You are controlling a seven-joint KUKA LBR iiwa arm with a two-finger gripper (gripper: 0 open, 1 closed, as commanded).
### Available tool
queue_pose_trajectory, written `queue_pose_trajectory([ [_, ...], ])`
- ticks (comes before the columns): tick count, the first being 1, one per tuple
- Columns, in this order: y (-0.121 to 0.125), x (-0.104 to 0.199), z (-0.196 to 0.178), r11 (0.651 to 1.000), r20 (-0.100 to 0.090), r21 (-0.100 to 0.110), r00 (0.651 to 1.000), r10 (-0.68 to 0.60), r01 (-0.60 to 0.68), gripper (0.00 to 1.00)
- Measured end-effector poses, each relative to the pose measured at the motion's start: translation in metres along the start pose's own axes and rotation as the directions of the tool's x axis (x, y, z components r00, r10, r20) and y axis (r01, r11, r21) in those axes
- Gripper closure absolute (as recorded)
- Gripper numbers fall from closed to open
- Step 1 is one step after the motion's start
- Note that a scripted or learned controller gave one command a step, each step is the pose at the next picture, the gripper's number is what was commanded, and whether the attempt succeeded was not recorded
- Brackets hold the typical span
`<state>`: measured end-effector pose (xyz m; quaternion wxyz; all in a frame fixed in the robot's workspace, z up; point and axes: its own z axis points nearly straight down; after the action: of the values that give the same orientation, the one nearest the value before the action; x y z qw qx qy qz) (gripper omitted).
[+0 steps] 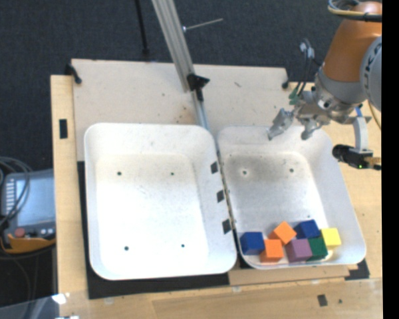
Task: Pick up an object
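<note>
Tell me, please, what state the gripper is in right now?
Gripper: open, holding nothing, above the far rim of the right bin.

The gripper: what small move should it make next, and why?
Probably it should travel toward the near end of the right bin. The gripper hangs open over the far rim with nothing between its fingers, while the coloured blocks lie clustered at the near edge.
</note>
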<state>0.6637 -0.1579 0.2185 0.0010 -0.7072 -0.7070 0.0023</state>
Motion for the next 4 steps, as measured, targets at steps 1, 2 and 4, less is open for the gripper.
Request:
queue_pose_trajectory([
  [1, -0.003, 0.004, 0.061, 1.000, 0.000, 0.000, 1.000, 0.001, -0.001, 0.00],
  [2, -0.008, 0.012, 0.110, 1.000, 0.000, -0.001, 1.000, -0.001, 0.001, 0.00],
  [4, -0.004, 0.009, 0.051, 1.000, 0.000, -0.011, 1.000, 0.003, -0.003, 1.00],
])
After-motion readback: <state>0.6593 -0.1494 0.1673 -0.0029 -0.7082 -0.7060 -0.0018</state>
